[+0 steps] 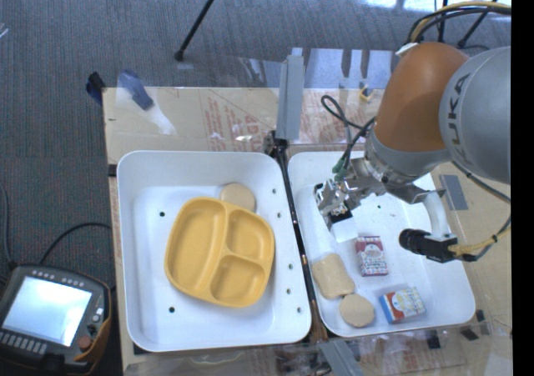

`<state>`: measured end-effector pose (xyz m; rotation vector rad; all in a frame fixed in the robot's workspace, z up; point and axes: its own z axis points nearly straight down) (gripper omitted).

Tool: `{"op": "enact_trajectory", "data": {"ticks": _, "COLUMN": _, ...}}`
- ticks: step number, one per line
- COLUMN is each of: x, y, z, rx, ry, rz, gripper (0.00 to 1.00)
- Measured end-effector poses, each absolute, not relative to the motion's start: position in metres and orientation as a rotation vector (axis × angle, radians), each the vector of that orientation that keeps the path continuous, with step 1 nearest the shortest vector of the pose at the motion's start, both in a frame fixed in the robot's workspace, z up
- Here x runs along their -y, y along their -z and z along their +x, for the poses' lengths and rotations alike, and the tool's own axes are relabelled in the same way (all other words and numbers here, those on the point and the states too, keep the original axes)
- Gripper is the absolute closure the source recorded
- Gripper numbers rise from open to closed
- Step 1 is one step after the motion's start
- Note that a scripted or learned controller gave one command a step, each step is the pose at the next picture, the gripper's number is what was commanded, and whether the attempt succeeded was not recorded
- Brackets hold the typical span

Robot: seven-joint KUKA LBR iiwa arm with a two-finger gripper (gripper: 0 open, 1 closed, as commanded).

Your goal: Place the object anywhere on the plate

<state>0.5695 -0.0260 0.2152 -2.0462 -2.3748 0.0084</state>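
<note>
The jaws (335,202) hang low over the far left part of the right bin (455,295), and a small white block (344,228) lies just beside them on the near side; whether they touch it, or stand apart or together, cannot be told, since dark metal and cable blur there. Nearer in that bin lie a red-and-white packet (371,255), a tan slab (333,275), a round tan biscuit (357,310) and a blue-and-red packet (402,304). The yellow divided plate (220,251) sits in the left bin (138,199), with another round tan piece (239,197) touching its far rim, perhaps partly tucked under it. The arm's bulk hides the right bin's far right corner.
</note>
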Motion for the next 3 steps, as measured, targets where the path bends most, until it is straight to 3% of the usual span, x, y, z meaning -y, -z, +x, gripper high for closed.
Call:
{"op": "enact_trajectory", "data": {"ticks": 1, "x": -0.039, "y": -0.187, "z": 0.531, "rx": 2.427, "ry": 0.006, "rz": -2.004, "gripper": 1.0}}
{"op": "enact_trajectory", "data": {"ticks": 2, "x": -0.099, "y": -0.186, "z": 0.541, "rx": 2.471, "ry": -0.011, "rz": -1.928, "gripper": 1.0}}
{"op": "enact_trajectory", "data": {"ticks": 3, "x": -0.098, "y": -0.186, "z": 0.541, "rx": 2.47, "ry": -0.012, "rz": -1.93, "gripper": 0.0}}
